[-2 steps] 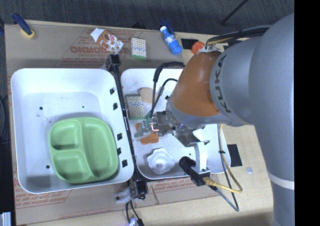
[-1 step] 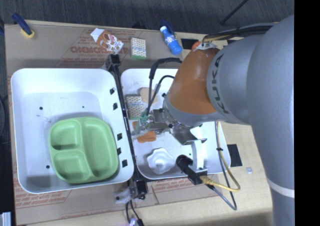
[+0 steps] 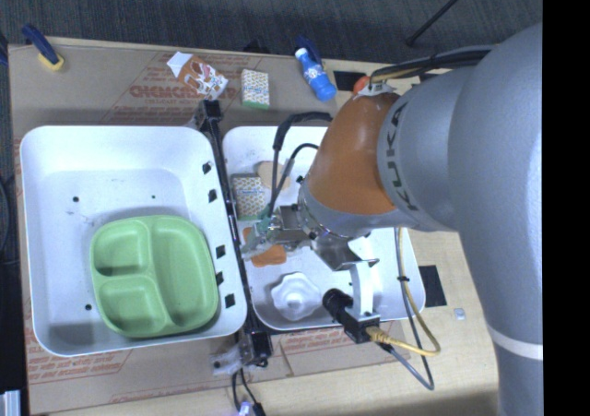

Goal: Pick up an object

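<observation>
While my gripper point(image 3: 267, 237), its state impossible to tell, crowds the orange piece point(image 3: 270, 257) in the right bin point(image 3: 415, 299), a glancing contact may knock it away.

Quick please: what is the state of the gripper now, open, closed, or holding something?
Gripper: cannot be told. It is low in the right bin, among the objects there, and the arm covers much of it.
</observation>
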